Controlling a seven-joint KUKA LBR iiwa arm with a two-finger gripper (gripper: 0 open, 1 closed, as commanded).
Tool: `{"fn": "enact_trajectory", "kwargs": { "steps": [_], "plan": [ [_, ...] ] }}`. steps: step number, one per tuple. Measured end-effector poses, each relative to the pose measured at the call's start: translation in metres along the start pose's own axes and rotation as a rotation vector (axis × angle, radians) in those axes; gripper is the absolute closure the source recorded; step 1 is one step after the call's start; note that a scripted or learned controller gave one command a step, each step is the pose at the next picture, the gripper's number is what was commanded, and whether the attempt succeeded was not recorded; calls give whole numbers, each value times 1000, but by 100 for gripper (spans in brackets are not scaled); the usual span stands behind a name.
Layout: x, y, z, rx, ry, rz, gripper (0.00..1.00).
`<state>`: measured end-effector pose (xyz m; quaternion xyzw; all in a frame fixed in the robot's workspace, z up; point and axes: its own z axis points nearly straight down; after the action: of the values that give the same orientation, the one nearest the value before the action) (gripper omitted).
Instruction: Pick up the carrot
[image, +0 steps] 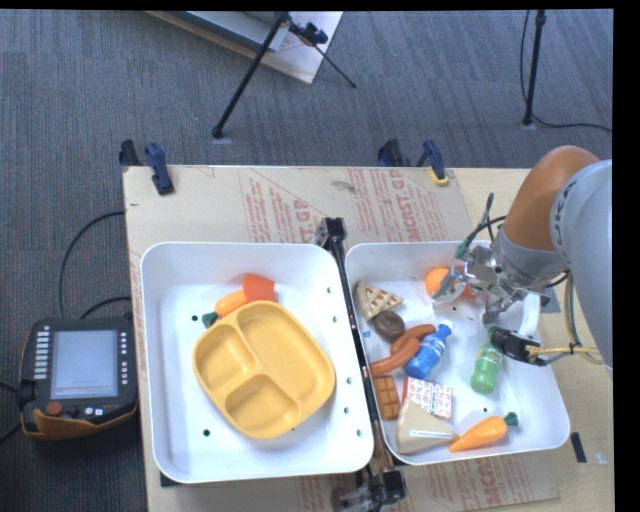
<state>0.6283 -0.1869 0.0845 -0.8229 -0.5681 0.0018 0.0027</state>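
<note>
While the arm reaches in over the right bin, its gripper sits at that bin's upper part, beside an orange ball. Whether its fingers are apart or together cannot be determined. The carrot lies at the bin's front edge, well apart from the gripper, just beside a sandwich wedge.

Two bins stand side by side on the bench. In the left bin lies a tray. In the right bin the carrot lies at the front, the bottle in the middle, the waffle behind, and the gripper at the back.
</note>
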Motion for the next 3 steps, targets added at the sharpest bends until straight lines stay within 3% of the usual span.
{"fn": "enact_trajectory", "kwargs": {
  "steps": [1, 2, 3],
  "plan": [
    [16, 10, 0, 0, 0, 286, 0],
    [18, 9, -6, 11, -1, 279, 100],
    [18, 9, -6, 11, -1, 278, 0]
  ]
}}
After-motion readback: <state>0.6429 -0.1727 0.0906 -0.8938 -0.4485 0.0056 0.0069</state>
